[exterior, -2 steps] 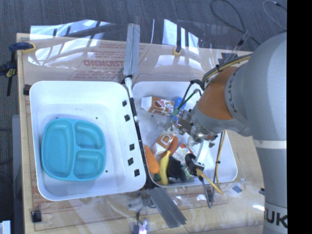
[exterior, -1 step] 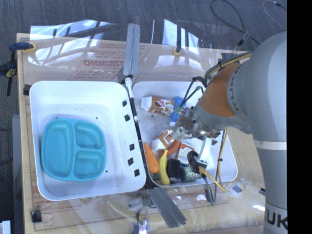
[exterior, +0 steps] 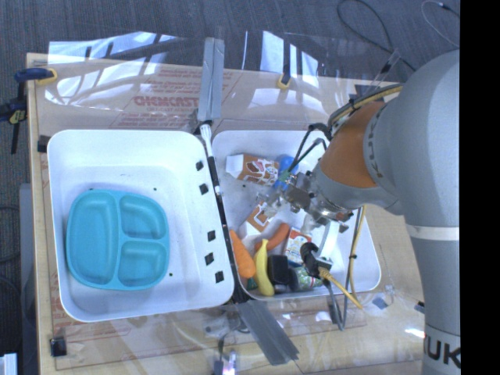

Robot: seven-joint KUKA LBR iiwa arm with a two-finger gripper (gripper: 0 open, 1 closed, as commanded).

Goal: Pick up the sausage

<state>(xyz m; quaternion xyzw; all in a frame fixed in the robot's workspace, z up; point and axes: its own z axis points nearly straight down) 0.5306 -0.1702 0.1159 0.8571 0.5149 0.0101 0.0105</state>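
**Arm low over the right bin, sausage lying beside the carrot**

From the camera view we see two white bins side by side. The left bin (exterior: 117, 151) holds a turquoise divided plate (exterior: 117, 239) lying flat toward its left and near part. The right bin (exterior: 234, 143) is crowded, and the grey arm with its orange band (exterior: 351, 155) reaches in from the right, its wrist hanging over the bin's middle.

The gripper (exterior: 291, 192) sits amid the clutter, and we cannot tell how its jaws stand or whether anything lies between them; the wrist and cables hide that part.

What we take for the sausage (exterior: 276, 233) is a reddish-orange piece near the middle of the right bin, just near of the gripper. Its long axis runs diagonally, the far end pointing right, the near end pointing left toward the banana.

To its left an orange carrot (exterior: 243, 255) lies along the bin's left wall. A yellow banana (exterior: 263, 269) lies beside it, with a black object (exterior: 279, 270) to its right. A brown-and-white packet (exterior: 251, 167) lies at the far side.
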